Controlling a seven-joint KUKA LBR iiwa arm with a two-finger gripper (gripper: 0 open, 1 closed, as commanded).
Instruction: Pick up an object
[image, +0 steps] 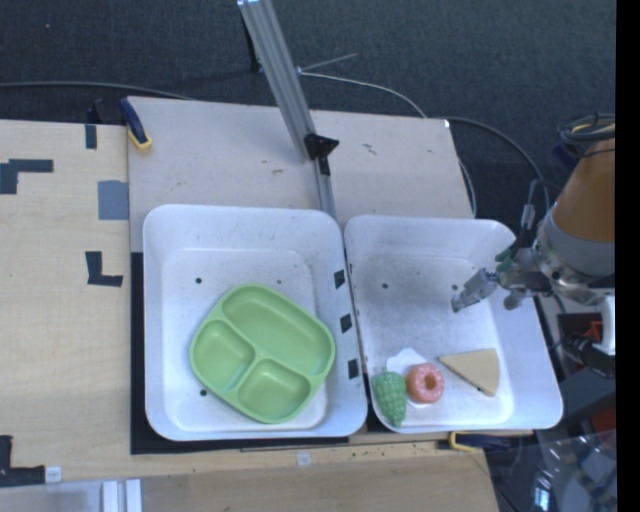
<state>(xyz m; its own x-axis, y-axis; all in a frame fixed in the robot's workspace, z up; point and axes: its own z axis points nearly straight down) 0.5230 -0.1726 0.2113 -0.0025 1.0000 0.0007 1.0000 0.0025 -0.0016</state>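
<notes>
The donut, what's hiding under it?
A crumpled white thing pokes out from under the pink donut, lying on the right bin's floor. How far it goes underneath is covered.

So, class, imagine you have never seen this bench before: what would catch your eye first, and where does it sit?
Probably the lime green divided plate, lying tilted in the left bin. Next, the small cluster at the near edge of the right bin: a green bumpy toy, a pink donut and a tan wedge. The gripper hangs over that bin's right side, above the cluster.
</notes>
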